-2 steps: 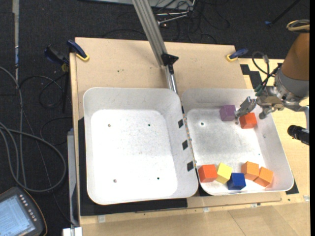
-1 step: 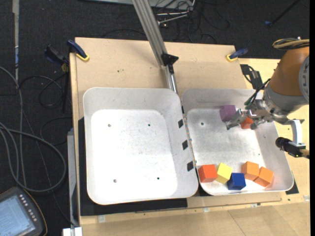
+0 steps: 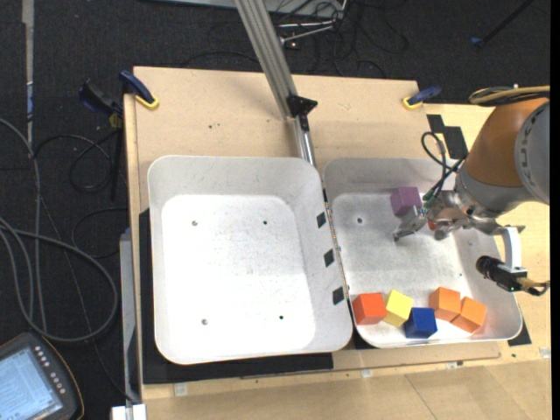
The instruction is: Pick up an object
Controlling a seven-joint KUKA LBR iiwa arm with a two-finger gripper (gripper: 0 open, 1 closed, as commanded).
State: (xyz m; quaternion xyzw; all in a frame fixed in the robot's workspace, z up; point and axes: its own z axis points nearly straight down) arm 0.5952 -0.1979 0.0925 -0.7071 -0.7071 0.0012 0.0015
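A purple block [image 3: 405, 200] sits in the upper middle of the right bin [image 3: 367, 234]. My gripper [image 3: 411, 227] is low over the bin floor, just below and to the right of the purple block, close to it; the block is not held. Along the bin's front edge lie a red-orange block [image 3: 369, 307], a yellow block [image 3: 398, 307], a blue block [image 3: 421, 322] and two orange blocks [image 3: 447, 302] [image 3: 471, 314]. The arm's grey wrist and orange band [image 3: 499, 147] come in from the right.
The left bin [image 3: 175, 234] stands beside the right one, their walls touching at the middle. A metal pole [image 3: 271, 59] slants in from the top to the bins' shared back corner. Clamps [image 3: 140, 90] [image 3: 420, 97] grip the bench's back edge.
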